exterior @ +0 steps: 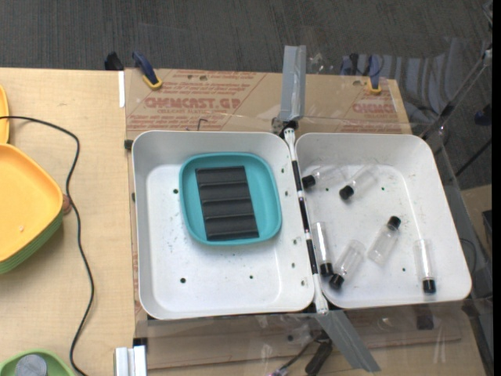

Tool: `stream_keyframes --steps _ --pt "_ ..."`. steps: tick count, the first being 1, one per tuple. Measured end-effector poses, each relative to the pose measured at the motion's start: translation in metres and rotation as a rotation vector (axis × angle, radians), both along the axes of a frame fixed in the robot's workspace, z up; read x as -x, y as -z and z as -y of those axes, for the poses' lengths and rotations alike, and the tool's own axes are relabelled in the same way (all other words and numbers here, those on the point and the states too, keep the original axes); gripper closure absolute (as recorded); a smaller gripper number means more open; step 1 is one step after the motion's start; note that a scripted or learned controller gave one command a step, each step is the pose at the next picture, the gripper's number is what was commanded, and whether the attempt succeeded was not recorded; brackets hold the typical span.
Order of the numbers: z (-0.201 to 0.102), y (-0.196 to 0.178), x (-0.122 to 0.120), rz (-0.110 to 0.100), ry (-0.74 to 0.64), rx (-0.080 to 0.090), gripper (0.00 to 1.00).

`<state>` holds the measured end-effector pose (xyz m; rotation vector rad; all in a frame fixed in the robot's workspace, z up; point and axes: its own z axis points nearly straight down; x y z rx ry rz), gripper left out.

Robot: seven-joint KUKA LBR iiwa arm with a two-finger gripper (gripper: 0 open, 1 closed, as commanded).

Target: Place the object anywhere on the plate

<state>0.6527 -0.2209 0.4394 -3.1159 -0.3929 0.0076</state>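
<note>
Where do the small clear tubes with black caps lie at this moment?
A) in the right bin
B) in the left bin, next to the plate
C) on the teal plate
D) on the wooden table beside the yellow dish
A: the clear tubes lie scattered on the floor of the right bin, while the teal plate sits in the left bin and carries only a dark ridged insert.

yellow dishes (pixel 23 202) cropped left, green lid (pixel 31 364) cropped below
</note>
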Motion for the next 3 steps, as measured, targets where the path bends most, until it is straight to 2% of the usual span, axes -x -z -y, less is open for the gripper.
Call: stream_keyframes --steps 3 --pt "-0.0001 -0.0013 -0.0014 0.002 0.044 0.0 0.0"
